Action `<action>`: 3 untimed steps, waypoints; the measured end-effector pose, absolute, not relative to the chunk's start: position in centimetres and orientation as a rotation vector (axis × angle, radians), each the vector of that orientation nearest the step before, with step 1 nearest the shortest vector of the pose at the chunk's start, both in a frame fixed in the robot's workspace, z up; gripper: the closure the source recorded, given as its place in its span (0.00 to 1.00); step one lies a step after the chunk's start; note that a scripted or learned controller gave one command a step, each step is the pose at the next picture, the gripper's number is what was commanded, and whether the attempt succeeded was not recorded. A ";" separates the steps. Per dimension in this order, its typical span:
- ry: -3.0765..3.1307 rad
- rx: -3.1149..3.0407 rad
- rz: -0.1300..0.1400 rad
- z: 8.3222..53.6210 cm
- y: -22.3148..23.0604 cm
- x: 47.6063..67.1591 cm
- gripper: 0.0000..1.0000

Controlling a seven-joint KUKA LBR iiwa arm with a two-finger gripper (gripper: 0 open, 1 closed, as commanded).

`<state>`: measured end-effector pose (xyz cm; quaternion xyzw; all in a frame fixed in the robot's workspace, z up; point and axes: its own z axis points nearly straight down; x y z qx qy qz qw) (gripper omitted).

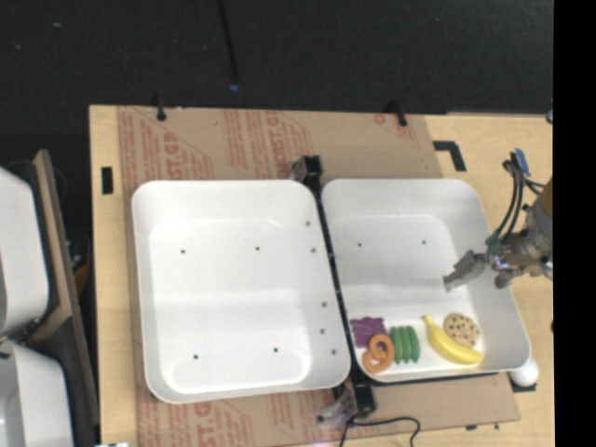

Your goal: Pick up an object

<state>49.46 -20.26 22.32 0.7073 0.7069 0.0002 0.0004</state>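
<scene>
Banana, curved and yellow, lies beside a round speckled cookie.

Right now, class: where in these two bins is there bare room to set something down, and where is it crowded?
The left bin is bare throughout. The right bin is bare in its far half. Its near edge is crowded: purple piece, orange ring, green piece, banana, cookie.

Two bins are set side by side on the bench. Along the near wall of the right bin a row is formed: grapes, a ring just before them, a pea pod, a banana and a cookie furthest right, touching the banana. The gripper is placed behind the row, over the bin's right side.
</scene>
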 end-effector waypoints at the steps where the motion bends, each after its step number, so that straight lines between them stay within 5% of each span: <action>1: 2.228 2.211 0.006 26.9 -12.2 53.3 0.00; 3: 2.227 2.215 0.005 36.3 1.5 54.1 0.00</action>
